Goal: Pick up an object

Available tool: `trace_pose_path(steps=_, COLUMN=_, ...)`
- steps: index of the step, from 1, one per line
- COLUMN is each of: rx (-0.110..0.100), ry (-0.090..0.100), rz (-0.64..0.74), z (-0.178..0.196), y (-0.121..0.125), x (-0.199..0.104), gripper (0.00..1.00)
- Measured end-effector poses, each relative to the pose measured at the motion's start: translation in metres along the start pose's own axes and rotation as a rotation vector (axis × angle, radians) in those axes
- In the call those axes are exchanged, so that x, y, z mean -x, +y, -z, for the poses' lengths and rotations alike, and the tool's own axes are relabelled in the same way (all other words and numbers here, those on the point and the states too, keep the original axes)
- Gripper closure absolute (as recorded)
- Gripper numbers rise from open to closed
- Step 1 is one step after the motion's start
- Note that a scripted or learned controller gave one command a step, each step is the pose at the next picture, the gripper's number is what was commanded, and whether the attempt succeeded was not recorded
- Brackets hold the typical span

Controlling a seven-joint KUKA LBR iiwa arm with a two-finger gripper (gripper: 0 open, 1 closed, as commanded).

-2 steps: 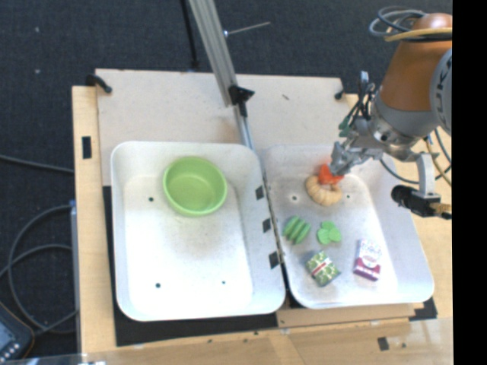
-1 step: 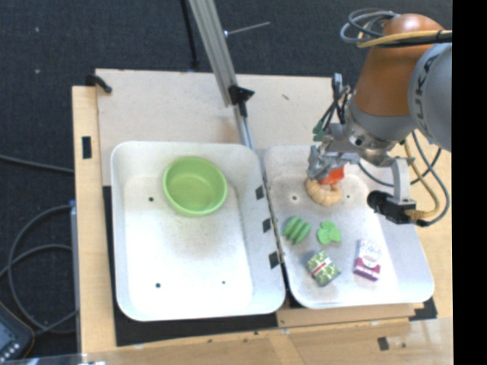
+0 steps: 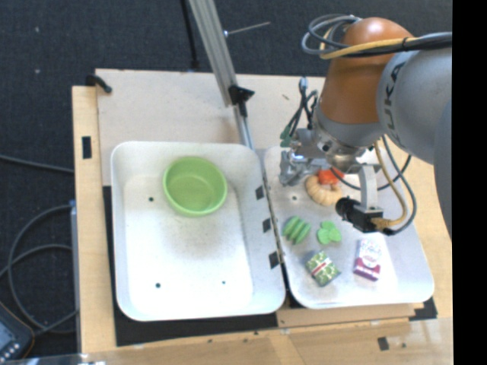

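The arm (image 3: 396, 90) reaches in from the right and hangs over the upper part of the right bin (image 3: 415, 280). The gripper (image 3: 293, 166) sits low at the bin's upper left corner, close beside the divide between the two bins. Whether it is spread or closed, and whether anything lies within it, cannot be told from this slanted view; wrist and cabling cover much of it.

Right bin contents: a tan ring-shaped piece (image 3: 323, 191) with an orange bit (image 3: 329, 176) against it, just right of the gripper and partly under the wrist. Below these lie a green ridged piece (image 3: 297, 230) and a green leaf shape (image 3: 329, 233), near each other. Further toward the front edge sit a small patterned block (image 3: 322, 268) and a white and purple packet (image 3: 369, 260), apart from one another. A black fitting (image 3: 358, 214) on a cable hangs above the leaf shape and packet.

Left bin (image 3: 137, 280): a green bowl (image 3: 195, 185) in its upper half, upright, well apart from the arm.

Assessment: the step in hand appears to be the descent or positioning for a grasp, with no lift yet evident. The nearest candidate is the tan ring, just beside the gripper, not plainly under it.

Next move, as judged: centre the gripper over the chosen object, close upon it, then raise it clear of the bin floor. The bin wall close at hand leaves little room on the left side, and the orange bit touching the ring may be disturbed.
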State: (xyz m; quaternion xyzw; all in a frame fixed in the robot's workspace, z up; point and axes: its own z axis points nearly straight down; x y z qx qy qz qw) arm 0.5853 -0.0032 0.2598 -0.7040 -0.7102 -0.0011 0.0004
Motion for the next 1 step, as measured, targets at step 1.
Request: trace_pose_path(steps=1, rx=-0.001, ry=-0.002, rz=-0.002, z=-0.012, y=-0.0158, x=-0.0548, gripper=1.0)
